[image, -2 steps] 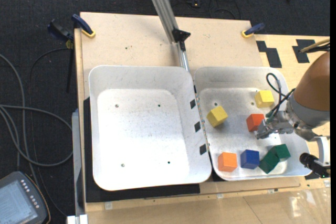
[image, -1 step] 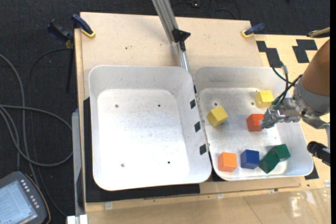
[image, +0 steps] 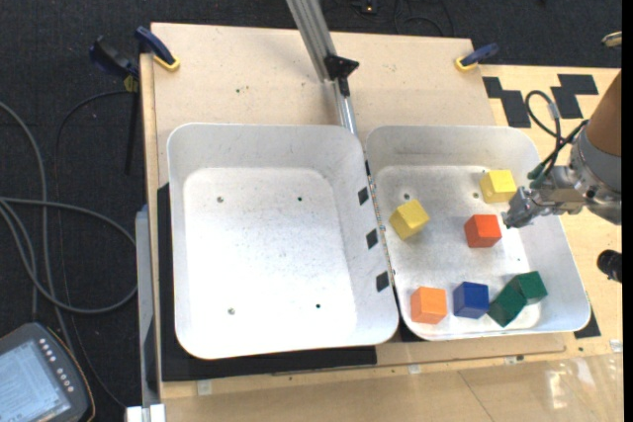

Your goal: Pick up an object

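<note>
The right bin (image: 450,153) holds several small blocks. A yellow block (image: 408,218) lies near its left side and another yellow block (image: 497,184) sits at the upper right. A red-orange block (image: 483,230) rests in the middle, an orange block (image: 428,304) and a blue block (image: 472,299) near the front, and two green blocks (image: 518,296) at the front right. My gripper (image: 518,213) hangs over the bin's right side, just right of the red-orange block and below the upper yellow block. Nothing shows between its tips.
The left bin (image: 188,212) stands beside the right one on a wooden bench (image: 247,74). A metal pole (image: 302,0) slants down to the gap between the bins. Clamps (image: 158,49) grip the bench's back corners. Cables lie on the floor at left.
</note>
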Tool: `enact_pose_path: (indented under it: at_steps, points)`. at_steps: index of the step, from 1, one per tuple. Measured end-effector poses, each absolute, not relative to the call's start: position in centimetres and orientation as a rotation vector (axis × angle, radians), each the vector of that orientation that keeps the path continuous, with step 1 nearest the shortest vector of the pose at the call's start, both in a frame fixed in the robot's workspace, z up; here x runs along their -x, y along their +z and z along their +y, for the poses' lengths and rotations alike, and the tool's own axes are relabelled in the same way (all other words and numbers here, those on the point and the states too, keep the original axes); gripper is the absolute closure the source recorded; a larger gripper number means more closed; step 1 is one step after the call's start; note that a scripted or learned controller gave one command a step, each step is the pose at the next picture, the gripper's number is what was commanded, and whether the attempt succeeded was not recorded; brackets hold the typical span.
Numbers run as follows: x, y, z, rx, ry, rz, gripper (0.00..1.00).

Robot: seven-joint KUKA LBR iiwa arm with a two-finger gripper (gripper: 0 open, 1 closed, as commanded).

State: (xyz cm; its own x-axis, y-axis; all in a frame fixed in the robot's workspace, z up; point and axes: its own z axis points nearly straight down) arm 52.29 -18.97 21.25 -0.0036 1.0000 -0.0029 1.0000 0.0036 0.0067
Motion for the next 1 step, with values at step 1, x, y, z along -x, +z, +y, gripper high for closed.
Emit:
enact_pose_path:
  at_steps: [1]
  points:
    - [-52.48,25.54,-19.01,-2.212,0.004,2.221,1.0]
